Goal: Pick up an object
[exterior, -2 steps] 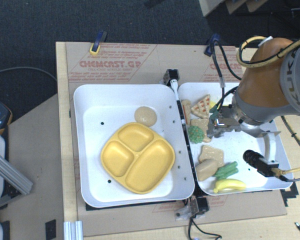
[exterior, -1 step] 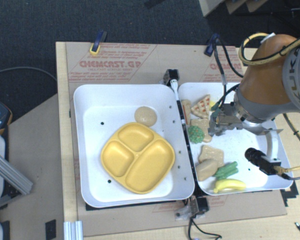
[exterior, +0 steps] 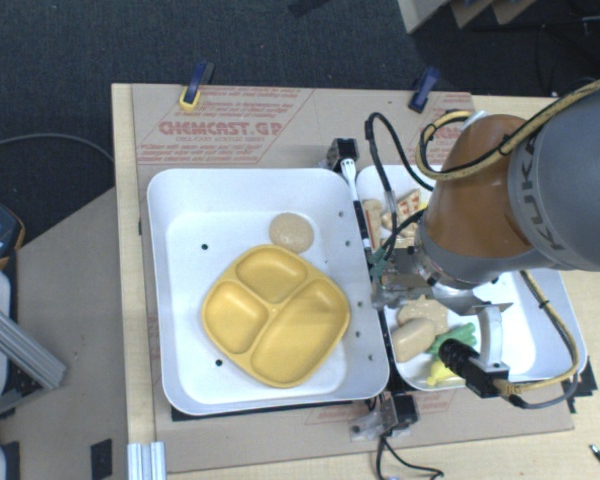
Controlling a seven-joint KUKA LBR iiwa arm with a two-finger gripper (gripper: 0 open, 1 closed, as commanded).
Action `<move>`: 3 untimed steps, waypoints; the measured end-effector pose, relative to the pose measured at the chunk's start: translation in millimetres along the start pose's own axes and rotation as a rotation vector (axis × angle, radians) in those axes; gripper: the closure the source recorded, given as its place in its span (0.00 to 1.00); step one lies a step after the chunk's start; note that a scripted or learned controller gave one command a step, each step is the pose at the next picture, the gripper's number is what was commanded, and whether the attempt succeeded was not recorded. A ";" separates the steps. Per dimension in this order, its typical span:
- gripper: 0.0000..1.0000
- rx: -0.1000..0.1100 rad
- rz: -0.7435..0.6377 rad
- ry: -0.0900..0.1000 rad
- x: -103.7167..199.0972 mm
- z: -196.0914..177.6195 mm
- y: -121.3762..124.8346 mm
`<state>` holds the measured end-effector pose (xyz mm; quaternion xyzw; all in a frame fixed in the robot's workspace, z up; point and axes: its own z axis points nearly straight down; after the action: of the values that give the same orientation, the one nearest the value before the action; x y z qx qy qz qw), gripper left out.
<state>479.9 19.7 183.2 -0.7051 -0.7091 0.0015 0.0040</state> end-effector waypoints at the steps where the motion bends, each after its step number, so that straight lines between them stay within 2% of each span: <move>1: 1.00 -0.021 -0.005 0.001 72.2 -118.7 0.1; 2: 1.00 -0.010 0.012 -0.008 -4.2 -27.2 100.3; 3: 1.00 -0.001 0.005 -0.002 4.4 -99.5 -5.9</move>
<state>474.7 23.8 282.7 -0.7070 -0.7072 0.0021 0.0031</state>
